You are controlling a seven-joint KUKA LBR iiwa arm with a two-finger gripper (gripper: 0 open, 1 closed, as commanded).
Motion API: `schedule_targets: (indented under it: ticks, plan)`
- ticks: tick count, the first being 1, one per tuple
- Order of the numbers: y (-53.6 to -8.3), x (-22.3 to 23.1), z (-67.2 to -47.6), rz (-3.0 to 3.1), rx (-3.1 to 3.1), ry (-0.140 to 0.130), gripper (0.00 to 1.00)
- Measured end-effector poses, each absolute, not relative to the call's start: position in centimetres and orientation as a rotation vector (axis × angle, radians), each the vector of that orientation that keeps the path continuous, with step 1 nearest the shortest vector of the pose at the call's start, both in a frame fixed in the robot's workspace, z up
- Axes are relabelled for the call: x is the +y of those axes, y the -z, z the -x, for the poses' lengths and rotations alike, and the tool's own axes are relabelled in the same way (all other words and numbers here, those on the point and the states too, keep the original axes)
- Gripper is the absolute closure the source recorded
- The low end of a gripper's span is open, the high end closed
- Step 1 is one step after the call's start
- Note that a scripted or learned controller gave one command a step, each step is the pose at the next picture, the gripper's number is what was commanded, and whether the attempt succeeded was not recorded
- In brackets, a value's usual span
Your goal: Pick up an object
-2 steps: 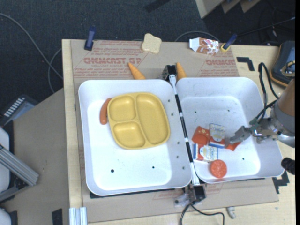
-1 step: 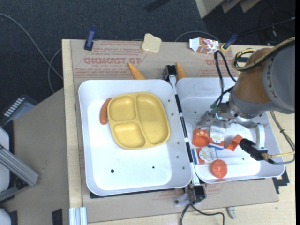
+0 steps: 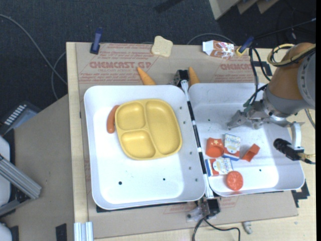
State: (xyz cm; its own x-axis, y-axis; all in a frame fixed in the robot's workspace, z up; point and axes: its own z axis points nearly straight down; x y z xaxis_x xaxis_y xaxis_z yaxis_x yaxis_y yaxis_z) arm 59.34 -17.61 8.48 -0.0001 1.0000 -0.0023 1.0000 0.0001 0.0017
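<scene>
**While the pincer is hovering over the right bin, the pick is not yet made**

While the arm (image 3: 293, 79) is reaching in from the right edge of the frame, its pincer (image 3: 249, 118) is hanging over the upper middle of the right bin (image 3: 215, 92), its dark fingers spread apart and nothing between them. I judge this to be the approach step: no object is being lifted.

Candidate objects are lying just below the pincer, in the lower middle of that bin: a small orange-red block (image 3: 215, 147), a pale printed packet (image 3: 232, 143) touching it on the right, a small red wedge (image 3: 250, 152) near the packet, a flat white-and-blue card (image 3: 221, 165) below, and a round red tomato-like toy (image 3: 233, 180) near the bottom rim. They are sitting close together, so a clean grasp is looking awkward.

In the left bin (image 3: 95, 134) a yellow divided plate (image 3: 148, 128) is resting with a sausage-like toy (image 3: 111, 120) at its left side.

Next, as I judge it, the pincer is needing to shift toward the bottom of the frame, centre over one piece, perhaps the wedge or the tomato, which are standing somewhat apart, then descend and close.
</scene>
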Motion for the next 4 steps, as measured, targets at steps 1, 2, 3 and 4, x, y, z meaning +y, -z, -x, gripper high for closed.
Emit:
schedule_targets:
  ticks: [1,2,3,4]
  plan:
    - [-13.8,-21.9,-53.4,-2.222,2.22,0.002,0.0]
    - [-11.7,-18.7,-50.8,-2.223,2.223,0.001,0.0]
    - [-8.4,-22.0,-53.6,-2.222,2.231,-0.007,0.0]
    - [-9.5,-22.2,-53.6,-2.218,2.224,-0.004,1.0]
